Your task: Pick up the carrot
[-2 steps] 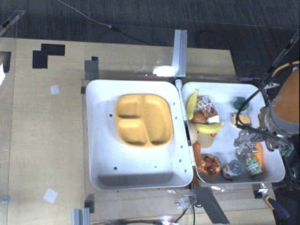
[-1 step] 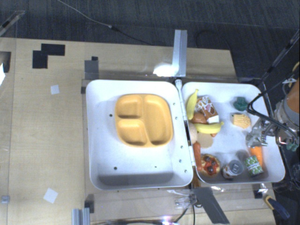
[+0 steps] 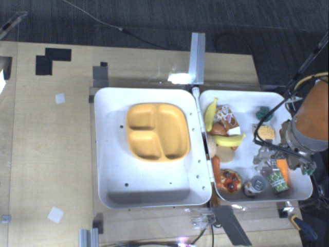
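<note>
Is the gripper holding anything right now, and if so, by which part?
Cannot be told. The gripper sits low over the carrot in the right bin, but its fingertips are too cluttered to read.

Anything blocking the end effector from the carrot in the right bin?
Nothing visible. The end effector is right beside the carrot, on its left, with no item between them. The closest clutter is a can just left of the carrot's green top.

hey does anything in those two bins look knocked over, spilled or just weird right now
Nothing looks spilled or damaged. The right bin is crowded with items lying jumbled, bananas against its left wall. The yellow divided plate sits flat in the left bin.
</note>
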### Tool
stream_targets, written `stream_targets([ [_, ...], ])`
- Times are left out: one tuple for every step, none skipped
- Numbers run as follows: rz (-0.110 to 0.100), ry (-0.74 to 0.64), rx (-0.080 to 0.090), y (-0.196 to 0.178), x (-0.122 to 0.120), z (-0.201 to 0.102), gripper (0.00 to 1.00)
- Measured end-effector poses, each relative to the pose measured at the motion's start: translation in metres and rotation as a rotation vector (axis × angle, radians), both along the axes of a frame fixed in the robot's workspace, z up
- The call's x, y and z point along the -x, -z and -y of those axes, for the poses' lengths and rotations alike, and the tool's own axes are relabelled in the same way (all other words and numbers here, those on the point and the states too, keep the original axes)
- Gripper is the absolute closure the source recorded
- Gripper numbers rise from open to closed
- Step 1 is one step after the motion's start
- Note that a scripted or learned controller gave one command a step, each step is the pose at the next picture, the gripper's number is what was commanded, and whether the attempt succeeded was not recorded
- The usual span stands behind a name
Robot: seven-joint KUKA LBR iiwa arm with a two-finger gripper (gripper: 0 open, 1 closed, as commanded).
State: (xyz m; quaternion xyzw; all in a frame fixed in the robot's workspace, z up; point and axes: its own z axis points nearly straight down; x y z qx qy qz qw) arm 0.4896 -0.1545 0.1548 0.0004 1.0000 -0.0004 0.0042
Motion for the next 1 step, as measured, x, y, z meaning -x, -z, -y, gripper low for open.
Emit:
stream_targets([
  [0.008, -0.448, 0.008, 0.0187, -0.0022, 0.0132, 1.0],
])
